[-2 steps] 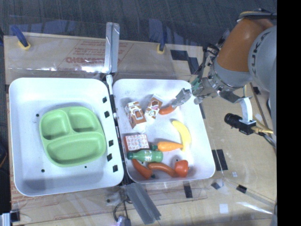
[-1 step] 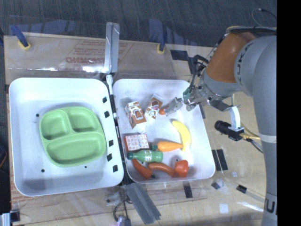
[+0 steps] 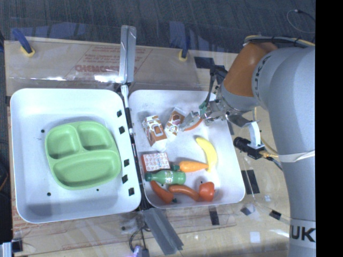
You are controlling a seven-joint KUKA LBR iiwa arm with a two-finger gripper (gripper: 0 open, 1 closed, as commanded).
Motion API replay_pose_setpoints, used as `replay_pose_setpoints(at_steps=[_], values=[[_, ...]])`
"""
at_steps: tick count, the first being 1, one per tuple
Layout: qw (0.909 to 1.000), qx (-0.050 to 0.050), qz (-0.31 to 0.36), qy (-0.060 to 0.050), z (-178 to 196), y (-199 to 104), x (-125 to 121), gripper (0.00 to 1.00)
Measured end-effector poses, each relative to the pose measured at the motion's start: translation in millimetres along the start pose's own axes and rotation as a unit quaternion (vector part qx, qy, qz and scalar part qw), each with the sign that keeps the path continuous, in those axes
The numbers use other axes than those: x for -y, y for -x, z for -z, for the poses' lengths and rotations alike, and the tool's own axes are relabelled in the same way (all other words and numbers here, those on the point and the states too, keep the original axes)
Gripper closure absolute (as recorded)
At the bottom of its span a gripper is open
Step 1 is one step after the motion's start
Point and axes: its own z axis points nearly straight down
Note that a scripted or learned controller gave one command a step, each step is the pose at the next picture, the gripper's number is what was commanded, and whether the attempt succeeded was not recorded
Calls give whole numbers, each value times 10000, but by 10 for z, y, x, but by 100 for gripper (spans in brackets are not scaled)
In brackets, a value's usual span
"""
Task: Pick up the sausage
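A red-brown sausage [image 3: 183, 190] lies along the front wall of the right bin [image 3: 231, 167], between a darker red piece [image 3: 162, 193] and a red pepper [image 3: 207, 190]. My gripper [image 3: 208, 112] is low at the bin's back right, far from that sausage. Just left of its tip lies a slender orange-red curved piece [image 3: 193, 123], touching or nearly touching it. I cannot tell whether that piece is held.
The right bin also holds two small cartons [image 3: 153, 130] [image 3: 174, 122], a banana [image 3: 208, 151], a carrot [image 3: 193, 166], a green bottle [image 3: 165, 177] and a red patterned box [image 3: 155, 160]. The left bin [image 3: 27, 143] bears a green divided plate [image 3: 82, 154].
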Motion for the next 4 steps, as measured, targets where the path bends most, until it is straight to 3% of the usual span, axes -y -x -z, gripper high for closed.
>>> replay_pose_setpoints(at_steps=[1,2,3,4], values=[[10000,-6,33,-1,89,-15,-14,100],[10000,-6,35,-2,89,-16,-14,0],[9997,-23,227,-29,-196,12,-237,0],[9996,-20,265,-29,-96,-1,-254,100]])
